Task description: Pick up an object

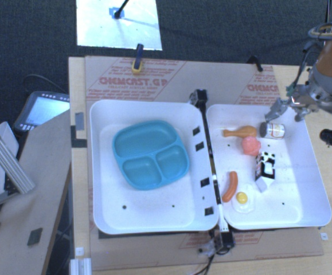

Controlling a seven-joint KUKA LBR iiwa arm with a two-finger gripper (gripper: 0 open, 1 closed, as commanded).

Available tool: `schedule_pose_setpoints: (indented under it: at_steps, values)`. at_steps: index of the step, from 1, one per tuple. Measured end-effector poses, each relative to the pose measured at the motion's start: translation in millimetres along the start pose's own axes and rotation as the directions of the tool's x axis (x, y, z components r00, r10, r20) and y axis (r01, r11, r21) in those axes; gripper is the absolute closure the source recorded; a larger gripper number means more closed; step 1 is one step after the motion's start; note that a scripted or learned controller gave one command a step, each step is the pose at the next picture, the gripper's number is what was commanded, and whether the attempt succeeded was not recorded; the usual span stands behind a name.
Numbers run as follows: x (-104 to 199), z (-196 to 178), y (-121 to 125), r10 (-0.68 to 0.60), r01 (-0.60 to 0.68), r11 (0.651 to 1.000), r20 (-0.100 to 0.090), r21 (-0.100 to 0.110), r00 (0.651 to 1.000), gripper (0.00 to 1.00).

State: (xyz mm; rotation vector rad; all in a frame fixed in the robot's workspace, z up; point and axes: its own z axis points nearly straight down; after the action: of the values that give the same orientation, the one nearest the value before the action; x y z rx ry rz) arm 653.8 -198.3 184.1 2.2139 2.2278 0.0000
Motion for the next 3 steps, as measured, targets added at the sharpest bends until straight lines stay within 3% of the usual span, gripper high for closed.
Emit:
schedule_pose_setpoints:
  at_steps: [2,3]
  values:
    - [0,98,-6,0.002,-0.002,1.0,0.003,-0.005,1.0,0.0]
    - [-1,84,-4,0.0,0.0,1.0,0.006,-0.012,1.0,1.0]
